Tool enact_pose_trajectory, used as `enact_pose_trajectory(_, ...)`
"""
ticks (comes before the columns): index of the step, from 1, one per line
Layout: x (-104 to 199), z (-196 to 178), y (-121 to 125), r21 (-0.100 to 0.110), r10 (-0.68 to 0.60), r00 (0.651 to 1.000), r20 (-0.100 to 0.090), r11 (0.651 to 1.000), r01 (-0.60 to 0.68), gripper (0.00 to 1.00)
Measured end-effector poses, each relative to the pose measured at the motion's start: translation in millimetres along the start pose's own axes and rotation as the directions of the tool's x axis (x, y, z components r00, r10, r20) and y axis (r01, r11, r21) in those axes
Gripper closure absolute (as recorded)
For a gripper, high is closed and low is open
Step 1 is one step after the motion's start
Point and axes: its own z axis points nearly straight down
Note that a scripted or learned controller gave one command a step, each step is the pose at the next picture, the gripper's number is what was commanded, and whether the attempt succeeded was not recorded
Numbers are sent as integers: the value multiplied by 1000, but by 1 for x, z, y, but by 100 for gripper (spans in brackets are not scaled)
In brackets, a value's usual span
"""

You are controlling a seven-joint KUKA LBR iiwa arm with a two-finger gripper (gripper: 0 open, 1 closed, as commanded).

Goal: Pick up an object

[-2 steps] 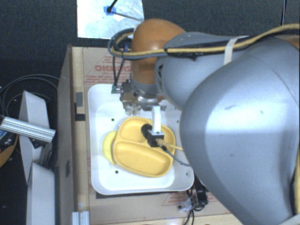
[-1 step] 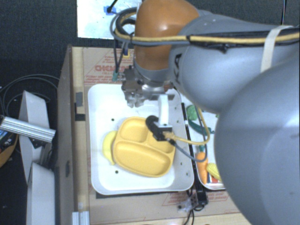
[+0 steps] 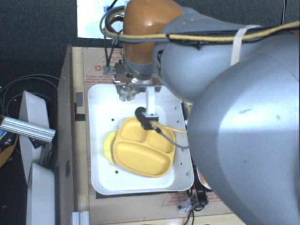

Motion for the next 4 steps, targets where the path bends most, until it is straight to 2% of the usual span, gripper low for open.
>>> enact_pose_trajectory(1, -1, 140, -28, -3, 4, 1000, 1, 1000, -4, 100)
enact_pose_trajectory(2, -13, 34, -36, -5, 4, 1000, -2, 1000, -4, 100)
enact_pose_trajectory(3, -8, 130, -77, -17, 5, 1000, -8, 1000, -5, 100)
enact_pose_trajectory(4, -24, 46, -81, -2, 5, 1000, -1, 1000, -5, 100)
